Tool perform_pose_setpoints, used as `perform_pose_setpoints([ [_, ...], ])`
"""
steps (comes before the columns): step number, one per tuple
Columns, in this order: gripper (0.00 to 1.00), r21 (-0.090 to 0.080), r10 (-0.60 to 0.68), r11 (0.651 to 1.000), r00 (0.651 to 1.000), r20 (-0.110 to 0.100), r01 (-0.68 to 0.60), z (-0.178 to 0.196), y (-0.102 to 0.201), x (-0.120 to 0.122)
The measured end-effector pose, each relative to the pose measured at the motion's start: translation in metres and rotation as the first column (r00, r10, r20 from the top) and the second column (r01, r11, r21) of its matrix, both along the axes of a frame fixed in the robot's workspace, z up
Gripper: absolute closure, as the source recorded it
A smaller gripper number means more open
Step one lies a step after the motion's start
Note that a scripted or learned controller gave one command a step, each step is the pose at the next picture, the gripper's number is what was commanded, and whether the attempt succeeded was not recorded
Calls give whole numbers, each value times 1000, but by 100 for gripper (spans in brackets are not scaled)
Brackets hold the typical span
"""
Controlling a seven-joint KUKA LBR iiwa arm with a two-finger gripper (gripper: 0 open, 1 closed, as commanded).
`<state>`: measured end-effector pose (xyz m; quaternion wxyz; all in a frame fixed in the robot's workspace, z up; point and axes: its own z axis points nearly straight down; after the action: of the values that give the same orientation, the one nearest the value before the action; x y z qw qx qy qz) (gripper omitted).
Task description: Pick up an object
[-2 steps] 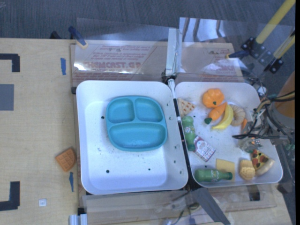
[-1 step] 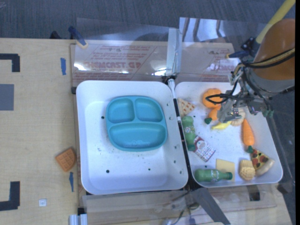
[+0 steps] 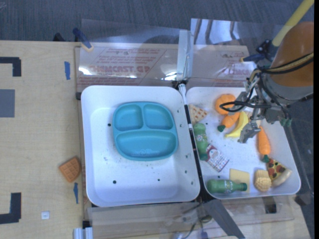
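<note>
Over the right bin (image 3: 291,156), the pincer (image 3: 247,133) is lowered beside the toy banana (image 3: 238,126); its grip cannot be told, nothing seen lifted yet.

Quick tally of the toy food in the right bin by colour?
Right bin, as far as visible:
Orange: 3 (round fruit, carrot by the banana, carrot)
Yellow: 3 (banana, cheese block, corn)
Green: 2 (bottle, green packet)
Tan/mixed: 3 (waffle, pizza slice, white-and-red packet)
Total: 11
</note>
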<state>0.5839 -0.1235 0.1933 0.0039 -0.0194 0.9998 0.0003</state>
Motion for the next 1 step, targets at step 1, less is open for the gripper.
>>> perform_pose_setpoints([
  [1, 0, -1, -78, 997, 997, 8, 78, -103, 12, 30],
])
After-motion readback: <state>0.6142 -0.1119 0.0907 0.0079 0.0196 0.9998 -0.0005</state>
